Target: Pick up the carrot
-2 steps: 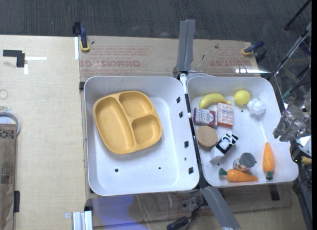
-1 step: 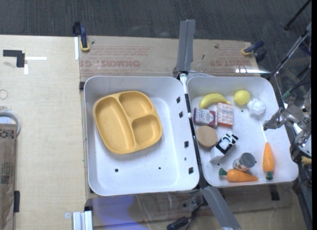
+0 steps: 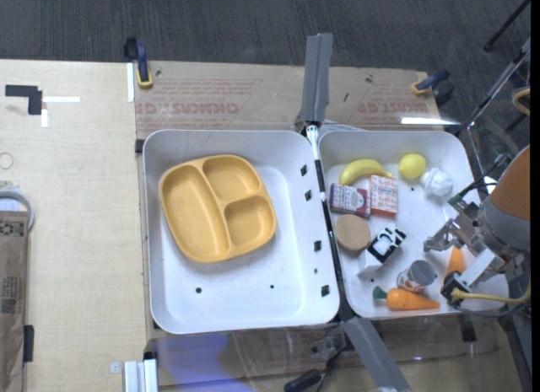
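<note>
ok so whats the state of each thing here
carrot: lying flat in right bin, not held
yellow plate: right way up in left bin
banana: unpeeled, lying flat
red carton: lying flat
gripper: over right bin's right side, apart from carrot

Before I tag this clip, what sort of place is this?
Probably a robotics lab bench: a robot arm reaching over two white bins, cardboard clamped underneath, and toy food like the carrot and banana.

Divided plate [image 3: 218,206] in left bin [image 3: 253,291]. In right bin [image 3: 449,142]: banana [image 3: 363,169] left of lemon [image 3: 412,165] at the back; carrot [image 3: 411,299] at the front, just before a can [image 3: 417,276].
</note>
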You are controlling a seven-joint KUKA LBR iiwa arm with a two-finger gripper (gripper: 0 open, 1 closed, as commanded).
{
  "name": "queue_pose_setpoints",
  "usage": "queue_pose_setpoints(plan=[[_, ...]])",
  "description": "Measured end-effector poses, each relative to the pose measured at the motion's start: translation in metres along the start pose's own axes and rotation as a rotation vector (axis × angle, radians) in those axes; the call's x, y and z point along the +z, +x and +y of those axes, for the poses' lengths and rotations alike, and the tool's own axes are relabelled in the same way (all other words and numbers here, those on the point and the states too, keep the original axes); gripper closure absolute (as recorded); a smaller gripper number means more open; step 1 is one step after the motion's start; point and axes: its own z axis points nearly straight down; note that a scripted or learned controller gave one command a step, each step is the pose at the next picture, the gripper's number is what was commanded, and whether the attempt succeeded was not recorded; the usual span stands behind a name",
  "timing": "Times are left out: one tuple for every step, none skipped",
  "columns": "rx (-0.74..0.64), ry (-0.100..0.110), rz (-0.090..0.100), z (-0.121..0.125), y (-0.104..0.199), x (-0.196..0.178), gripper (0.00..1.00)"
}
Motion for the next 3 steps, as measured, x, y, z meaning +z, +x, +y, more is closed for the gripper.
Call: queue_pose_setpoints(plan=[[0.074, -0.003, -0.003, -0.019, 0.015, 0.001, 0.00], [0.073, 0.001, -0.006, -0.019, 0.014, -0.007, 1.00], [0.485, -0.001, 0.003, 0.025, 0.064, -0.002, 1.00]])
